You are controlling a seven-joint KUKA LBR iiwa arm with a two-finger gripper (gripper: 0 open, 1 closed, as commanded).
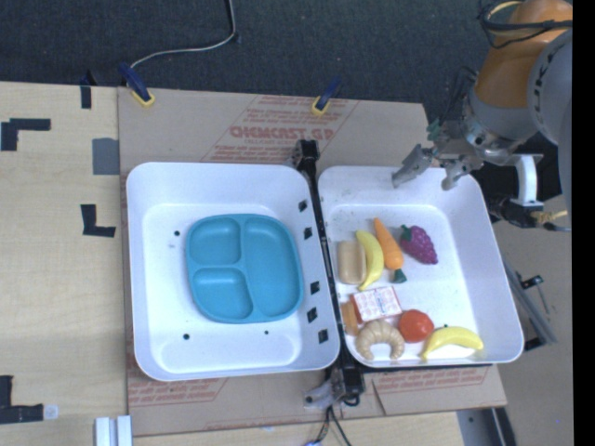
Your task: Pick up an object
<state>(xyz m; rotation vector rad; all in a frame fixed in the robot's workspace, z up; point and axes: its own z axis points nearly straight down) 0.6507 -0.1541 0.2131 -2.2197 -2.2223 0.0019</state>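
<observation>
A cardboard-covered bench bears two white bins; the left bin holds a blue divided plate; the right bin holds toy food: carrot, grapes, two bananas, croissant, tomato; the gripper hovers over its far edge, fingers spread apart, holding nothing.

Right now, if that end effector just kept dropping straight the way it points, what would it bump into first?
Probably bare floor at the back of the right shallow white bin: the open two-finger end effector hangs above it, apart from the purple toy grapes. Depth is unclear.
</observation>
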